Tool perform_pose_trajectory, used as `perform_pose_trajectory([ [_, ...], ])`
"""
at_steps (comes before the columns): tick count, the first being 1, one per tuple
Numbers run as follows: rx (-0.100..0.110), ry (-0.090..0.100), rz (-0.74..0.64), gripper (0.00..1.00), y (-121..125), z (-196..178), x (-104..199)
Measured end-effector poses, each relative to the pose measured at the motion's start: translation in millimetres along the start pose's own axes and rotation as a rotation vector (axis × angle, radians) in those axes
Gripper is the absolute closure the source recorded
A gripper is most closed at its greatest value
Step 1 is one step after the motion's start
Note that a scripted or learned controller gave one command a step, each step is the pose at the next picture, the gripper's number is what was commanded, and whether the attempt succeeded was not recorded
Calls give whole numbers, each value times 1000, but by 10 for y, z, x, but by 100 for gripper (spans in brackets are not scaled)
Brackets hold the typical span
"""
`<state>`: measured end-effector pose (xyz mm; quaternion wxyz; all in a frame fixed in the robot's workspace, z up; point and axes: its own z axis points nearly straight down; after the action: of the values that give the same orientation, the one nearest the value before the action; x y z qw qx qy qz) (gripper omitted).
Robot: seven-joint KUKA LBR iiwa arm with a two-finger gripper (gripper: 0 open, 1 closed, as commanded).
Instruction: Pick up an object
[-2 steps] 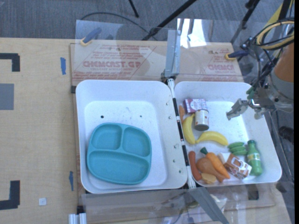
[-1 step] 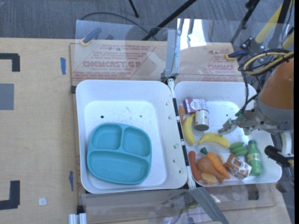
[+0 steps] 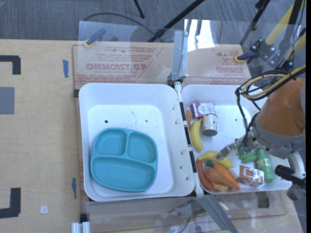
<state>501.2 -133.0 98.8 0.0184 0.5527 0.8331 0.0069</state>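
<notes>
The right bin (image 3: 223,93) holds several items. A banana (image 3: 196,135) lies by its left wall, with a silver can (image 3: 210,124) and a purple and white packet (image 3: 201,109) beside it. Orange carrots (image 3: 221,176) lie at the front, with a second yellow piece (image 3: 210,156) just behind them. A green bottle (image 3: 262,161) and a small white and orange carton (image 3: 250,175) lie at the front right. My gripper (image 3: 228,151) is low in this bin, between the yellow piece and the green bottle, just above the carrots. The arm's orange band (image 3: 284,110) hides the bin's right side.
The left bin (image 3: 97,101) holds a teal divided plate (image 3: 125,159). A hinged divider (image 3: 183,125) separates the two bins. Clear panels stand behind the bins, and black cables (image 3: 257,84) loop by the arm.
</notes>
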Motion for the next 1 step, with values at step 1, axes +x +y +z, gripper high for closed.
perform_pose_trajectory([
  [1,-1,4,-199,0,-212,2,-263],
])
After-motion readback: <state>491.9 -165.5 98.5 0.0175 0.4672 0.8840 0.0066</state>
